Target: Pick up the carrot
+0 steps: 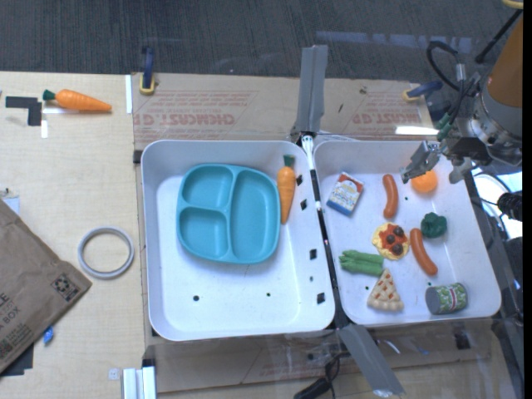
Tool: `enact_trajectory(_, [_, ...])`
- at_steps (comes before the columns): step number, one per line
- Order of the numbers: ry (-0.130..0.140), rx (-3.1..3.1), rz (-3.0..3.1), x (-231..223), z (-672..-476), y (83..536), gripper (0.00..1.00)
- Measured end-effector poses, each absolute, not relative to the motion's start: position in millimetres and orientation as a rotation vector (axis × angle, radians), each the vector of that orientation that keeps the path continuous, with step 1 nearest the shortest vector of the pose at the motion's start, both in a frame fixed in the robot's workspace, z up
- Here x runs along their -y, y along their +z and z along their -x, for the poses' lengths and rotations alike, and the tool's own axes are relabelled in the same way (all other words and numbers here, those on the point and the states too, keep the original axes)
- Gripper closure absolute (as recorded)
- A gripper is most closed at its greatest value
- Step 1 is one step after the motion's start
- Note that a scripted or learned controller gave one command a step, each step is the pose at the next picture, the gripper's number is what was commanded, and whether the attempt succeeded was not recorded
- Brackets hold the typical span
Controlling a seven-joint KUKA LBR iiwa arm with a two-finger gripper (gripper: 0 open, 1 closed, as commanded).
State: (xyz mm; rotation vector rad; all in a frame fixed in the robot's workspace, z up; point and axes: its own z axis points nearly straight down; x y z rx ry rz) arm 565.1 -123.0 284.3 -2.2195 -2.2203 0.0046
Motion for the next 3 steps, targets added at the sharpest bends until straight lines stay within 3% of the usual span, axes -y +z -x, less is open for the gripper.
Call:
enact_trajectory(1, [0.002,2.421,2.002,184.9,-602.2,247.1,0.0])
enact_trajectory(2, [0.001,2.513,1.886,222.3,-635.0,176.9,0.0])
enact_trajectory(3, [-0.008,2.495,1.891,215.5,-660.8,95.0,0.0])
